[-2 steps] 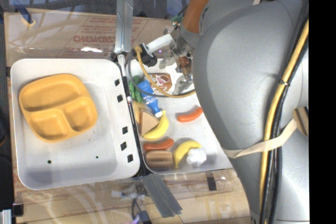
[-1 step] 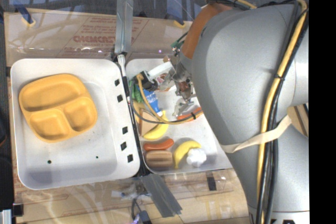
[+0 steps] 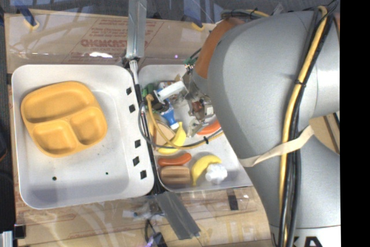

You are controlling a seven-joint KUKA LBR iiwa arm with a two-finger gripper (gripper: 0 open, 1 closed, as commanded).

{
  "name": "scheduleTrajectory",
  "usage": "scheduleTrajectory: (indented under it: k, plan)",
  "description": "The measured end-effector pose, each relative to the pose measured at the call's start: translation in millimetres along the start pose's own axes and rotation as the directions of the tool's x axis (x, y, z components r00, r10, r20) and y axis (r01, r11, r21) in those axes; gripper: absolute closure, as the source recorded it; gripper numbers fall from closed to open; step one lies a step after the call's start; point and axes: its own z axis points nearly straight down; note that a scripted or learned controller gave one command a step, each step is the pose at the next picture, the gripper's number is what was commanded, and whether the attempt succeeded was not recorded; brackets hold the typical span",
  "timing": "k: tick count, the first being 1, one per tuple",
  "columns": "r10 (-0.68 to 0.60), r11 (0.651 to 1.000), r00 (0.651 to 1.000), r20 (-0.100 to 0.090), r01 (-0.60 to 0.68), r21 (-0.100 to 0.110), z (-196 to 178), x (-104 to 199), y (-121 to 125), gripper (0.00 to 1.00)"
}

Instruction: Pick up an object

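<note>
Two white bins (image 3: 34, 188), one yellow tray (image 3: 62, 117) (left bin), two bananas (image 3: 203, 166), end effector (image 3: 196, 106) grip unreadable

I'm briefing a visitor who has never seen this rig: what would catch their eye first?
The big grey arm reaching in from the right, looming over the right bin. Next, the yellow sectioned tray lying alone in the left bin. Then the crowded pile of toy food under the arm, with a banana and a hot dog nearest the front.
</note>
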Motion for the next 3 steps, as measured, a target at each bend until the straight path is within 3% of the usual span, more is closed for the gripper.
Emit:
scheduleTrajectory:
  k: [1,2,3]
  plan:
    - [-0.006,1.0,1.0,0.001,0.006,0.003,-10.3,1.0,-1.7,1.0]
    - [0.002,1.0,1.0,-0.016,-0.002,-0.005,-108.2,42.5,3.7,1.0]
    - [0.004,1.0,1.0,-0.004,-0.004,-0.001,-111.0,28.9,3.4,1.0]
